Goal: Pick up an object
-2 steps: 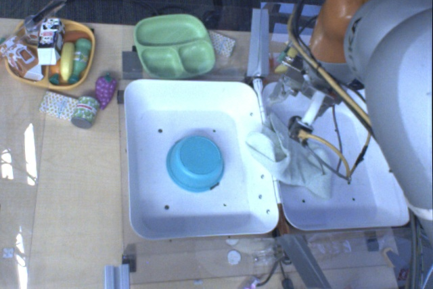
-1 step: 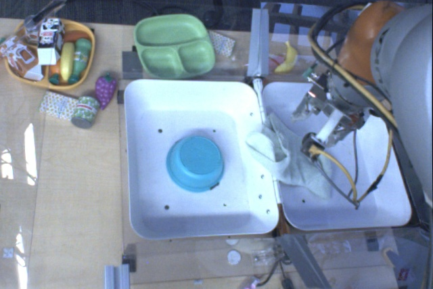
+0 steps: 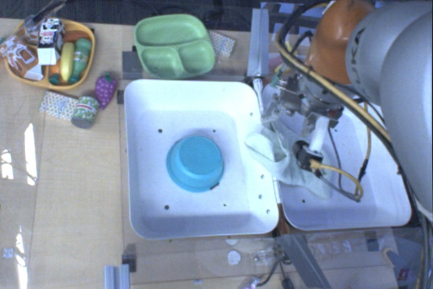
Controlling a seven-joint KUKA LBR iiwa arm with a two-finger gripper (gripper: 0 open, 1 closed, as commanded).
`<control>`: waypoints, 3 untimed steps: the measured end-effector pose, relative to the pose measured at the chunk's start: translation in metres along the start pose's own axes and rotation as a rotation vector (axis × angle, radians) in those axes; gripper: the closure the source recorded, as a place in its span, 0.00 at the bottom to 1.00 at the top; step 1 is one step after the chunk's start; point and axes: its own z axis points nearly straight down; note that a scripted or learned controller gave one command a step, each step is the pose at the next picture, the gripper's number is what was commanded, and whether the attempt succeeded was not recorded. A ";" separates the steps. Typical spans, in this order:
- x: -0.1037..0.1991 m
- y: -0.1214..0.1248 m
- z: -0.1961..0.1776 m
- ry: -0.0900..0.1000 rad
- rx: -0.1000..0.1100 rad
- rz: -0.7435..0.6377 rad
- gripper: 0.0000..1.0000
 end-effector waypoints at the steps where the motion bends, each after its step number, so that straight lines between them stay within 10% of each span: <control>1: -0.020 -0.074 0.000 0.000 -0.001 -0.092 0.00; 2: 0.056 -0.085 0.000 0.001 -0.003 -0.166 0.00; 3: 0.023 -0.113 0.000 0.000 0.000 -0.170 0.00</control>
